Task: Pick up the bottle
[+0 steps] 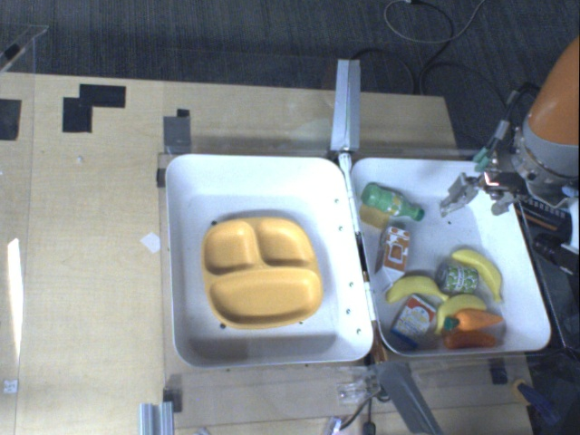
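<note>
A small bottle with yellow-green contents and a green cap lies on its side in the upper left of the right bin. My gripper hangs over the upper right part of that bin, to the right of the bottle and apart from it. Its two fingers stand spread, with nothing between them.
The right bin also holds a brown carton, bananas, a green can, a carrot and a small box. A yellow compartment tray lies in the left bin. A metal divider stands between the bins.
</note>
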`<state>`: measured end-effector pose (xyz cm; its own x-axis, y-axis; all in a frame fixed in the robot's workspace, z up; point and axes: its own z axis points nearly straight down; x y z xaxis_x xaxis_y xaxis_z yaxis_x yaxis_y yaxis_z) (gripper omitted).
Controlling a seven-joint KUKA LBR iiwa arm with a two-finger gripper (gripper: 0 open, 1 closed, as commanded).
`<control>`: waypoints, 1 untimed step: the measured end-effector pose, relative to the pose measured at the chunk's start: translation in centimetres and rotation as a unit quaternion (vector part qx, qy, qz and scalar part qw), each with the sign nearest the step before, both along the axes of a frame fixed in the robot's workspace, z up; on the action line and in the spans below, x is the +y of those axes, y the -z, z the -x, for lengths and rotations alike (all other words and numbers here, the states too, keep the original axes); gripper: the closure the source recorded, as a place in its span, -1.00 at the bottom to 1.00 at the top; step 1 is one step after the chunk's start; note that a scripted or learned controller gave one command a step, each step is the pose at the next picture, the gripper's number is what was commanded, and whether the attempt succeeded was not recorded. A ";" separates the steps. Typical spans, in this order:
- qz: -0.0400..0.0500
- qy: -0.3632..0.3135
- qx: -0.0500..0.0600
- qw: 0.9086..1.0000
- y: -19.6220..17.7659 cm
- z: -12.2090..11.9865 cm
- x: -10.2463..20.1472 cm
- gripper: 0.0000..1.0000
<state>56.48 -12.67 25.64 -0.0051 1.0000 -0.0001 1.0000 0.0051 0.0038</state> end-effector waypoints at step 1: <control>0.000 0.000 -0.001 1.000 16.2 -3.7 -0.6 -1.00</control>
